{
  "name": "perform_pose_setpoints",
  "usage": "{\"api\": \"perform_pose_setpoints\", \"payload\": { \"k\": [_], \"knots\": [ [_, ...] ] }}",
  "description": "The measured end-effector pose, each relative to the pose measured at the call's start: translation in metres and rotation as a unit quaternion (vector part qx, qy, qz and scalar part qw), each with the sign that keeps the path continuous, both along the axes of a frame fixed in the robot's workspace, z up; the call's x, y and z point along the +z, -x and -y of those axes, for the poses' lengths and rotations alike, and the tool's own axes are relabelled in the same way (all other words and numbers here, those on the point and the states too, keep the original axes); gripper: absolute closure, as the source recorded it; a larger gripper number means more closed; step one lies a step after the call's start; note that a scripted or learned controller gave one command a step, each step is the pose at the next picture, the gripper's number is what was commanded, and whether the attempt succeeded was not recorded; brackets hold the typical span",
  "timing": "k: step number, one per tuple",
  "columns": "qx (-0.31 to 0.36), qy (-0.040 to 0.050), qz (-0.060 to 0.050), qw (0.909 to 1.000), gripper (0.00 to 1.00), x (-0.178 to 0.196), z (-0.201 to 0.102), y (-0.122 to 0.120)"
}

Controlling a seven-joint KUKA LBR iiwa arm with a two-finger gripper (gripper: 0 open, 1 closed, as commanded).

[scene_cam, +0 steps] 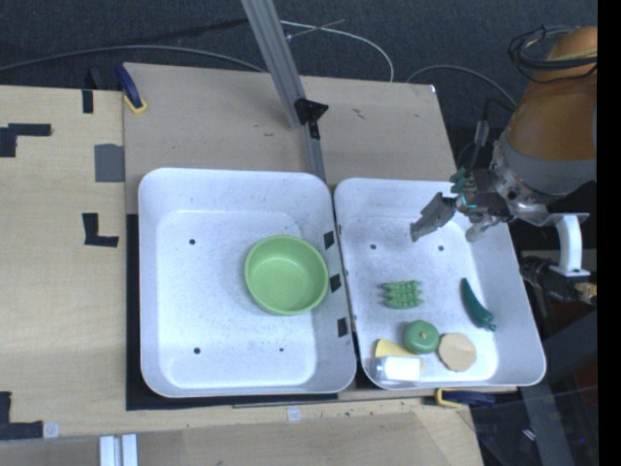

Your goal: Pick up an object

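— Where's the gripper (448,219)?
— Over the right bin (514,260), upper part, jaws spread apart, nothing between them.
— And the objects?
— Below it: a green ridged piece (402,293), a dark green curved item (476,304), a green round toy (421,336), possibly a tan disc (457,350). A green bowl (285,275) sits in the left bin (175,260).

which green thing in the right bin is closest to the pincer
The ridged light-green piece in the middle of the bin sits closest below the pincer; the dark green piece and round green piece lie farther off.
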State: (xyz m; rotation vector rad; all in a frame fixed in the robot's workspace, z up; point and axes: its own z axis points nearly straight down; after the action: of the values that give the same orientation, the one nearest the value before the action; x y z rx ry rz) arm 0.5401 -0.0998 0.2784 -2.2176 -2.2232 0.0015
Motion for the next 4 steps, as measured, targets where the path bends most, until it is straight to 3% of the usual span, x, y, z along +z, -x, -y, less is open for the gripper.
{"api": "perform_pose_setpoints", "payload": {
  "k": [1, 3, 4],
  "knots": [
    [0.000, 0.0001, 0.000, 1.0000, 0.00, 0.000, 0.000, 0.000],
    [-0.001, -0.0002, -0.004, 1.0000, 0.00, -0.124, -0.007, 0.009],
    [-0.001, 0.0032, 0.005, 1.0000, 0.00, -0.180, -0.007, 0.000]
  ]
}}
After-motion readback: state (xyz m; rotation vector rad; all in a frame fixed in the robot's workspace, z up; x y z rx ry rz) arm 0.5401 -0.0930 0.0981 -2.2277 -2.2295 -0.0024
